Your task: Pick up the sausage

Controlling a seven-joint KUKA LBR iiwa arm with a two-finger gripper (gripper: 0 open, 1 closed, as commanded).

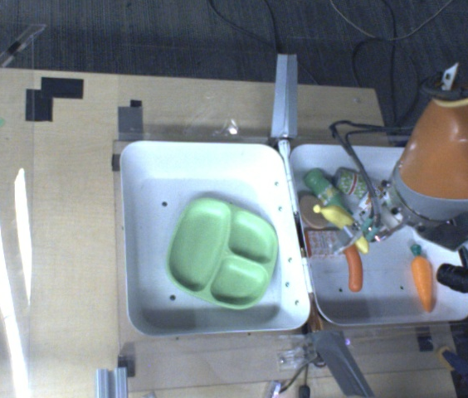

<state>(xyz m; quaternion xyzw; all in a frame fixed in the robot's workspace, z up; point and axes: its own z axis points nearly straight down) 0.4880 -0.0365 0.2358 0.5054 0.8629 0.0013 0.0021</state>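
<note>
The sausage (353, 272) is a short red-orange link lying nearly upright in the picture on the floor of the right bin (383, 305). My gripper (367, 229) hangs low over that bin, just above and slightly right of the sausage's upper end, among the clutter there. The orange band and grey body of the arm (450, 156) cover the bin's right part. The sausage lies free on the bin floor, not held.
Close to the gripper lie a yellow banana (332, 215), a green bottle (324, 186), a can (352, 181) and a flat printed packet (323, 242). A carrot (421, 282) lies right of the sausage. The left bin (147, 181) holds a green divided plate (224, 251).
</note>
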